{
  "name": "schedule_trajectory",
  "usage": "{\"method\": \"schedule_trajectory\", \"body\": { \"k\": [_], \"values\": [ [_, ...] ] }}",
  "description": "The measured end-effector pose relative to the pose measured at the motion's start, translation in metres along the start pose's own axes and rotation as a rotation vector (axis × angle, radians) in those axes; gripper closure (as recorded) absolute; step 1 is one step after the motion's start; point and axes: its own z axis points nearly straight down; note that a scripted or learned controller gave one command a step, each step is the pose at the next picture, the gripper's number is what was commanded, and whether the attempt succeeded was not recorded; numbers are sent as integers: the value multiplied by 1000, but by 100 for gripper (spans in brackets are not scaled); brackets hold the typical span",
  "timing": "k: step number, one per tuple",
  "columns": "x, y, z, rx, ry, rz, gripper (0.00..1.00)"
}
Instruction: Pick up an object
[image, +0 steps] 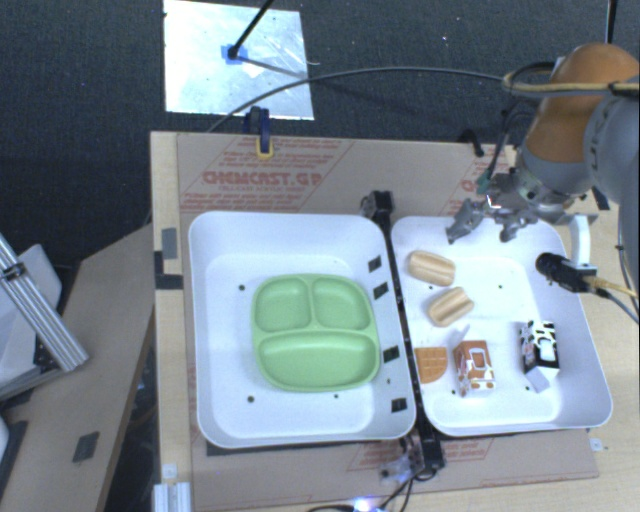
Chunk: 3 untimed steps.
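Surface: brown board (300, 175) with red letters, on a dark floor, holding two white bins side by side
Left bin: white bin (215, 300) with a green plate (316, 332) in the middle; the plate has three parts
Right bin: white bin (580, 395) with five small things inside
Bread rolls: one tan roll (431, 267) near the top left of the right bin, and a second roll (449, 305) just below it, close but apart
Waffle: small orange-brown waffle piece (431, 364) near the left wall of the right bin, low down
Orange box: little orange and white box (474, 367) just beside the waffle piece, on its right
Black and white box: small carton (540, 352) with black and white spots, on the right side of the bin, well apart from the rolls
Arm: grey arm with an orange band (590, 70) comes in from the right
Hand: the hand (487, 226) is over the top edge of the right bin, above the rolls; its two fingers are spread wide and hold nothing
Shiny sheet: silver sheet (238, 60) on the floor behind the board
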Motion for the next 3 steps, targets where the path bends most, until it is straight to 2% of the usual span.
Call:
{"method": "schedule_trajectory", "body": {
  "k": [1,3],
  "values": [
    [0,3,-9,-13,-2,-2,0],
    [4,-4,99,-13,-2,0,0]
  ]
}}
